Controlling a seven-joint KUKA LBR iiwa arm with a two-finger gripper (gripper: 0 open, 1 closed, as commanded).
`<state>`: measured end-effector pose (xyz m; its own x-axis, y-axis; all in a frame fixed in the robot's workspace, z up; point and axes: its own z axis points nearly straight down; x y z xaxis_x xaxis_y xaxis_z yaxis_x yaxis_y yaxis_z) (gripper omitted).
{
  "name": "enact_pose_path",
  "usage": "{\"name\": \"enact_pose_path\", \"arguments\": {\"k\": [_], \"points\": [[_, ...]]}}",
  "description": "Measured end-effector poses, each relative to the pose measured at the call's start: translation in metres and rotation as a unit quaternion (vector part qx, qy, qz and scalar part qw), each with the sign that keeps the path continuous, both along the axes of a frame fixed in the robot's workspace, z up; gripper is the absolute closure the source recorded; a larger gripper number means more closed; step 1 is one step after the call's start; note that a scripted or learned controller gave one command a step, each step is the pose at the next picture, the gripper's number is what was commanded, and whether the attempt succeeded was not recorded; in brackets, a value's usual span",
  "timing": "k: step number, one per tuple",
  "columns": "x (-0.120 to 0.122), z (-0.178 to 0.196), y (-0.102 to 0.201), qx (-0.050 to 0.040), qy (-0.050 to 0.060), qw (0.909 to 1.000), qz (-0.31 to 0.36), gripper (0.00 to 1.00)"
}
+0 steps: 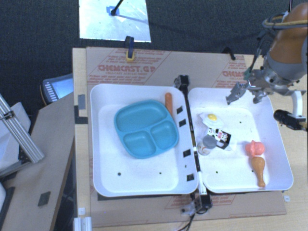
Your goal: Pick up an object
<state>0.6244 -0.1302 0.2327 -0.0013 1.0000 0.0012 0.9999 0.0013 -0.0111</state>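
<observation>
Pincer (246, 96) open and holding nothing, poised over the far rim of the right bin (281, 143). In that bin lie a fried-egg toy (211, 118), a small black-and-white packet (221, 137) beside a grey cup (208, 143), and a pink-topped drumstick toy (257, 159) near the right wall. The left bin (103, 143) on the worktop (159, 64) holds a blue divided plate (146, 127) with an orange sausage-shaped toy (168, 102) at the plate's far right edge.

Arm (288, 42) reaching in from the right, gripper (246, 95) hanging low.

Bent downward past the orange band, wrist tilted toward the far right corner of the right-hand bin. Two grey fingers (234, 94) spread apart, pointing down, nothing between them.
</observation>
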Motion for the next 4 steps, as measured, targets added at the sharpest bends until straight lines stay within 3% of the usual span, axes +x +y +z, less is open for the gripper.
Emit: {"name": "enact_pose_path", "arguments": {"k": [1,3,4], "points": [[0.002,0.008,0.000,-0.0007,-0.006,1.0000,0.001,0.00],[-0.005,-0.111,-0.005,-0.0006,-0.004,1.0000,0.000,0.00],[-0.004,-0.149,-0.005,-0.0008,-0.006,1.0000,0.000,0.00]]}}
